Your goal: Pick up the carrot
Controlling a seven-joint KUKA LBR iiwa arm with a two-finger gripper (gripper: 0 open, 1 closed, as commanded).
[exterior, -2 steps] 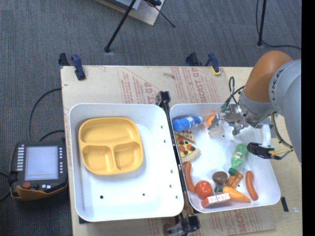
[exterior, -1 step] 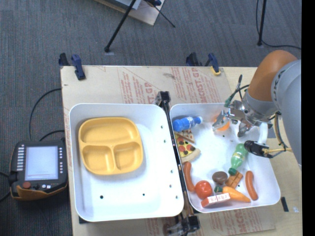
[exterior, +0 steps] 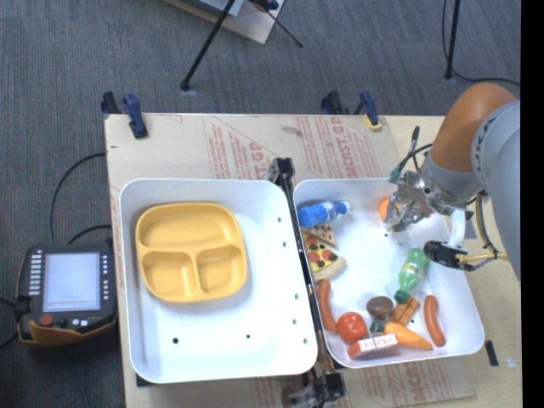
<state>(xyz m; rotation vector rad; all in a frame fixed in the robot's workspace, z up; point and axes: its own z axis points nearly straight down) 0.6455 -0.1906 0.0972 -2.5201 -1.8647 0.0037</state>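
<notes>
The small orange toy carrot (exterior: 410, 338) lies flat in the near part of the right-hand shallow white bin (exterior: 473, 311), its long axis running left to right with a slight slant, the tapered tip pointing right and toward the near right corner. It is smooth, bright orange plastic, thick at its left end and narrowing to a point. It rests well apart from the jaws (exterior: 398, 213), which hang over the far part of the same bin, on the far side of the clutter; whether they are released or clenched cannot be told from this angle. Touching the carrot's left end is a red-and-white flat packet (exterior: 372, 344), with a round red toy tomato (exterior: 351, 325) just beside that. A brown round toy piece (exterior: 379, 306) sits just beyond the carrot, and a reddish toy sausage (exterior: 434, 320) lies to its right. Farther off is a green plastic bottle (exterior: 411, 269). In the left-hand white bin (exterior: 153, 355) on the desk (exterior: 212, 143) sits a yellow divided plastic tray (exterior: 192, 251).
</notes>
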